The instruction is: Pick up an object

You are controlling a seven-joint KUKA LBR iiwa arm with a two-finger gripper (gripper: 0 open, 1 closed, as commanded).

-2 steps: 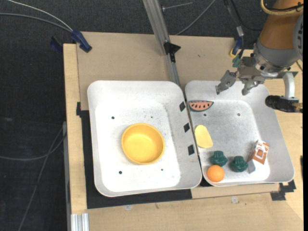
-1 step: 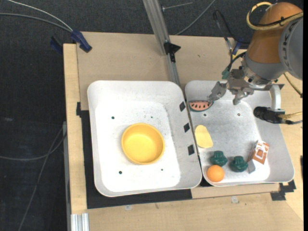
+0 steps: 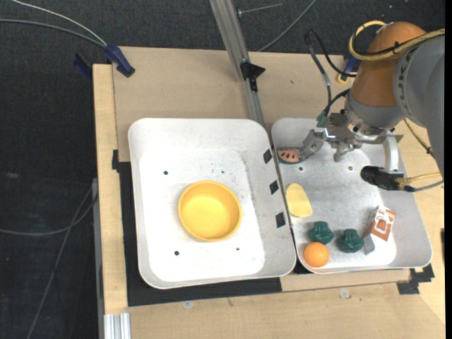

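My gripper (image 3: 325,149) hangs over the back part of the right bin (image 3: 409,221), open, with nothing between its fingers (image 3: 310,145). Just left of it, by the bin's back left corner, lies a small pink-red object (image 3: 287,155). A pale yellow piece (image 3: 299,200) rests further forward. Along the front of the bin sit an orange ball (image 3: 316,254), two dark green objects (image 3: 321,232) (image 3: 348,240) and an orange and white box (image 3: 382,224).
The left bin (image 3: 152,189) holds a yellow bowl (image 3: 208,210). A metal pole (image 3: 233,34) slants down to the gap between the bins. A black cable connector (image 3: 378,177) juts over the right bin's right side. The arm's orange band (image 3: 385,62) rises at the back right.
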